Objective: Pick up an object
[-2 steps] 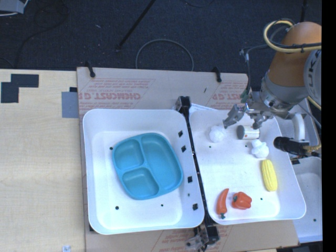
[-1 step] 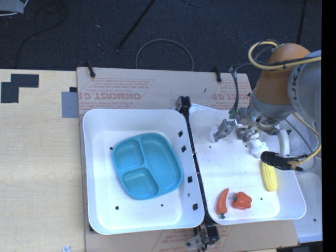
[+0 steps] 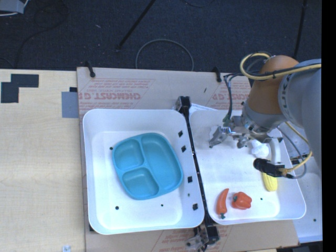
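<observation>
Camera view has the grey arm's gripper [image 3: 229, 136] low over the far part of the right white bin [image 3: 210, 193], its metal fingers [image 3: 216, 138] spread with nothing between them. Near right lie a red pepper-shaped toy [image 3: 241, 200], a slim orange-red chili [image 3: 222, 201] and a yellow corn cob [image 3: 270, 182]. Closing here would likely grasp air, since all three objects lie well apart from the fingers.

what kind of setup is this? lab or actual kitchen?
Most likely a robot lab grasping bench, not a kitchen. A grey arm reaches over two white bins on a cardboard-covered bench. They hold a blue divided plate and toy-like food: a red pepper, a chili.
</observation>
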